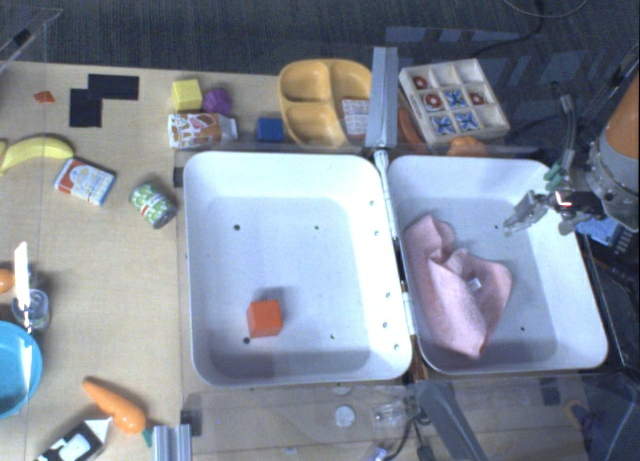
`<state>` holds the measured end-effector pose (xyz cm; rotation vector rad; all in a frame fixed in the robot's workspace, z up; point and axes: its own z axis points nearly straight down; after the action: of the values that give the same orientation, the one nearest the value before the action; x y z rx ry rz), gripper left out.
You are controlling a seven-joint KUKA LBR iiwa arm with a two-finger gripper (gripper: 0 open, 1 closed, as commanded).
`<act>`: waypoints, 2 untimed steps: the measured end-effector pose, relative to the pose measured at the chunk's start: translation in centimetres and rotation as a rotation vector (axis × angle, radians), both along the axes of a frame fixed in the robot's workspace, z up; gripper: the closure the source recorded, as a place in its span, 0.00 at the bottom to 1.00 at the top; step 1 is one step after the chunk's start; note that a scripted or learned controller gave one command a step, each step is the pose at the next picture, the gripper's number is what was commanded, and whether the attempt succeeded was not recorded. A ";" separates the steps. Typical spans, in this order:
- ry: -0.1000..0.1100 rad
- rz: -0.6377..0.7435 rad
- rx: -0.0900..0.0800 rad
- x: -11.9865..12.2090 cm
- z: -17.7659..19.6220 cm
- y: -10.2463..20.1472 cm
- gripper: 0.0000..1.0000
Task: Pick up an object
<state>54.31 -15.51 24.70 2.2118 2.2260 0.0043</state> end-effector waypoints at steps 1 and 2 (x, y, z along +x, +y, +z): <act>-0.006 0.155 -0.002 -1.5 -15.5 0.0 0.00; -0.014 0.157 -0.004 -1.1 -14.2 0.1 1.00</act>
<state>53.16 -15.41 10.48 2.0218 2.3835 0.0159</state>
